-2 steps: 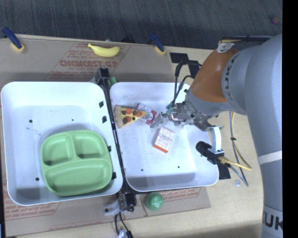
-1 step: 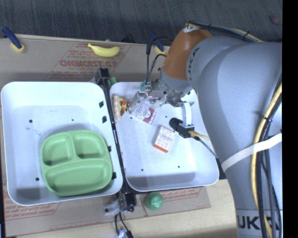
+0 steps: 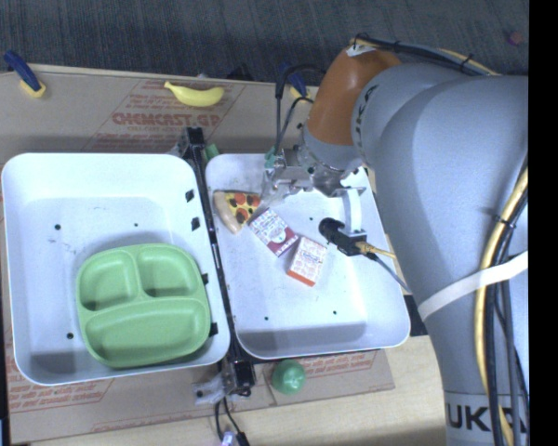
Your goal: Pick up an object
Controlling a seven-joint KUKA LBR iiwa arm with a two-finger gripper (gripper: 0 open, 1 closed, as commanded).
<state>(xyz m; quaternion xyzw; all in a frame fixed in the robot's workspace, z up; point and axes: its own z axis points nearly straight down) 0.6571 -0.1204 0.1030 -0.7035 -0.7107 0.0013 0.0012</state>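
Jaws of the gripper (image 3: 277, 177): their state cannot be told; the pizza slice (image 3: 234, 206) is judged light and stiff; its crust edges should be grasped.

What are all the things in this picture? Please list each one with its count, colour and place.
bins: 2, white, side by side on the bench
tray: 1, green, left bin
pizza toy: 1, yellow and red, right bin, upper left
cartons: 2, red and white, right bin, middle
banana: 1, yellow, behind the bins
ball: 1, green, front of the right bin
arm: 1, grey with orange band, from the right
tool: 1, metal, over the right bin's upper part
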